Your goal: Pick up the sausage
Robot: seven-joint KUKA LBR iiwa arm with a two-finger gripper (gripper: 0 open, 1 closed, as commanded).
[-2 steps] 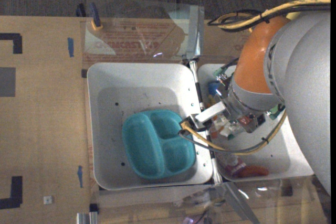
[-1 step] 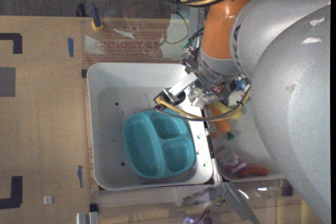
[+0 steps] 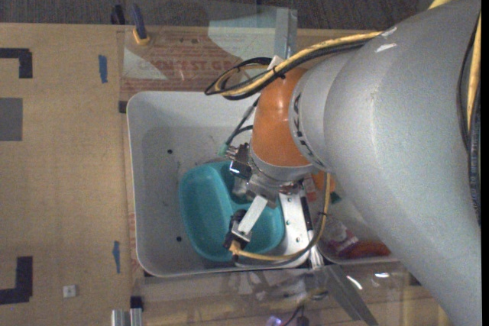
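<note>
Camera view: I am reaching my pincer (image 3: 243,229) over a teal bowl (image 3: 208,214) in the left bin (image 3: 149,164). Grip state unclear. Sausage not identifiable; nothing visibly picked up yet.

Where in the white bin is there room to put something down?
The bare floor of the white bin runs between its left wall and the teal bowl, and along the top wall. The bin's right side is crowded: the end effector and arm hang over the bowl.
</note>
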